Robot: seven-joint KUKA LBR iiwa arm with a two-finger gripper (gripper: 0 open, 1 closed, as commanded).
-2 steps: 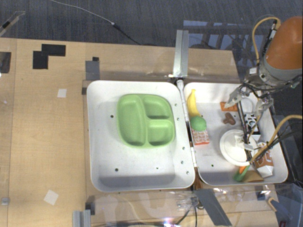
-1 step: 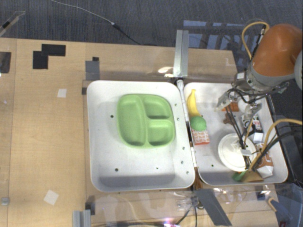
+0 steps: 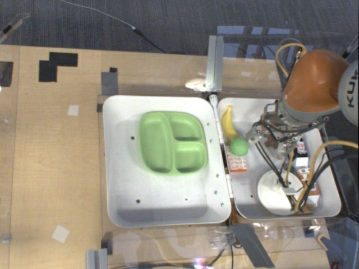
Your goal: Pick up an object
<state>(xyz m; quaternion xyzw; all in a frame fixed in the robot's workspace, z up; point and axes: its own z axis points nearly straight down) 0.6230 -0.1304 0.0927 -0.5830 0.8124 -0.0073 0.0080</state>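
Looking down on both bins, we found the arm hanging over the right bin, its gripper buried under cables, so we could not tell its state or whether it held anything. Candidate objects lay at about nine o'clock from it: a banana, a green ball just below, and a small red-patterned box against the divider. A white plate sat at six o'clock. We judged that a descent here could miss, landing between the ball and plate, or nudge the ball so it rolled. The wrist hid items at the bin's three o'clock side; we could not identify them. The left bin held a green tray.
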